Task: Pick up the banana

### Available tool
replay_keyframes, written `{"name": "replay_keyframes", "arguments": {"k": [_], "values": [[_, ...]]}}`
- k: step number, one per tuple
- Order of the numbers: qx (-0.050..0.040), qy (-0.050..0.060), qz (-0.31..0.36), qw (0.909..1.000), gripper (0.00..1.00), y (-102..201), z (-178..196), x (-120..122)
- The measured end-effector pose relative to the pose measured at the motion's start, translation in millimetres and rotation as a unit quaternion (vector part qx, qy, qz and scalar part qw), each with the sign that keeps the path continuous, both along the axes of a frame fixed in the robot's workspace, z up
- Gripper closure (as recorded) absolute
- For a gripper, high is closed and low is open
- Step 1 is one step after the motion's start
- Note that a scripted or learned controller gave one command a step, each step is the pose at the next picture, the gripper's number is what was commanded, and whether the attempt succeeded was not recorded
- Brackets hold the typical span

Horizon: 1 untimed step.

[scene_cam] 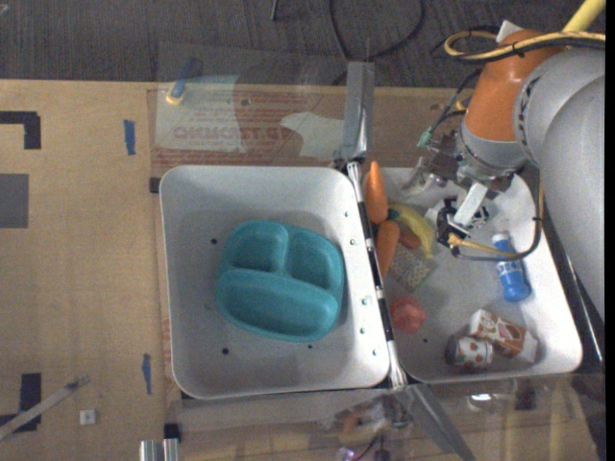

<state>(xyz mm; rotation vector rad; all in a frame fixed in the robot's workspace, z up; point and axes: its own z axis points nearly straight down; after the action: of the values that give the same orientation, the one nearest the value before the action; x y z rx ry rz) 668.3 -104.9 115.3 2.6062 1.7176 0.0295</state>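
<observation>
Worktop: a tan board worktop (pixel 77 257) carries two shallow white bins side by side across the middle of the frame.
Left bin: the left white bin (pixel 192 185) holds a teal plastic divided plate (pixel 281 279), which lies flat near the bin's middle.
Right bin: the right white bin (pixel 559 346) sits in the right half of the frame and holds all the small items.
Banana: the small yellow curved banana (pixel 415 225) lies on the floor of the right bin in its upper left part, near the wall shared with the left bin.
Carrots: an upper orange carrot (pixel 376 192) lies along that shared wall; a lower orange carrot (pixel 386 246) lies just below it, touching or nearly touching the banana's left side.
Speckled item: a flat speckled square packet (pixel 412 270) lies just below the banana.
Red item: a small red rounded object (pixel 407 313) lies lower down, near the shared wall.
Bottle: a small blue plastic bottle (pixel 513 279) lies towards the right side of the right bin, well apart from the banana.
Cans: a printed brown-and-white can (pixel 469 351) and a second printed can (pixel 505 332) lie side by side at the bin's lower right.
Arm: the grey arm with the orange band (pixel 500 94) comes in from the upper right of the frame.
Hand: the hand (pixel 440 182) hangs over the upper part of the right bin, just up and right of the banana; I cannot tell whether it is released or clenched, and nothing is seen in its grasp.
</observation>
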Motion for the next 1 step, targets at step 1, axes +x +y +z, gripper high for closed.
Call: {"name": "replay_keyframes", "arguments": {"k": [1], "values": [[0.0025,0.01,0.005,0.9999,0.0,1.8,-27.2,-51.1]]}}
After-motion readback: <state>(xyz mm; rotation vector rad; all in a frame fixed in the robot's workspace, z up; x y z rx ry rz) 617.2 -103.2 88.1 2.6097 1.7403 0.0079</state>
